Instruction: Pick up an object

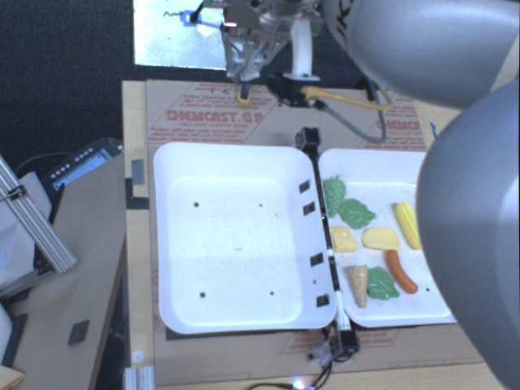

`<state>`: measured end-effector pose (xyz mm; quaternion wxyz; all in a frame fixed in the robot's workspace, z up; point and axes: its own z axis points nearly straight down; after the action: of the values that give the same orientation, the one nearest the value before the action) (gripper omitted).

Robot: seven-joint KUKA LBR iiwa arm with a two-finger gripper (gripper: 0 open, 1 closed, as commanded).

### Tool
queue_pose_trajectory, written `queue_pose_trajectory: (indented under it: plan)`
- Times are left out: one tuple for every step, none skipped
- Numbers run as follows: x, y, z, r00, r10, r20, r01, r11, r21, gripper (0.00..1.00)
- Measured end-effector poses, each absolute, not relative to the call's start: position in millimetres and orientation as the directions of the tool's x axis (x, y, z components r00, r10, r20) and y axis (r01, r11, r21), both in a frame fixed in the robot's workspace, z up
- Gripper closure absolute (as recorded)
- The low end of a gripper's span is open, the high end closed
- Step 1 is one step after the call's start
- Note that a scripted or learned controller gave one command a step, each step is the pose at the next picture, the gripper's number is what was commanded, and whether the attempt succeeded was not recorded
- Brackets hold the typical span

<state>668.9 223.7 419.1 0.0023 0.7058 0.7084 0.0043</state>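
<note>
The toy foods lie in the right bin (382, 319), at the middle right of the frame. The carrot (400, 271) looks light, stiff and smooth; grasp it across its middle. The gripper (244, 70) hangs at the top; whether it is open I cannot tell.

Toy foods (370, 250) lie in the right bin (366, 173), beside the left bin (236, 157).

Counter (97, 242) tan, carries printed cardboard sheet (211, 114). On cardboard: two shallow white bins side by side, touching, left bin (236, 242) and right bin (382, 177). Black clips (313, 210) along seam between them.
</note>
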Motion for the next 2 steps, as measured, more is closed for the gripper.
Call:
queue_pose_trajectory:
  plan:
    - [668.7,234.2,437.6,-0.005,1.0,0.001,1.0,0.005,0.004,1.0]
    - [668.5,234.3,454.7,-0.006,1.0,0.0,1.0,0.006,0.003,1.0]
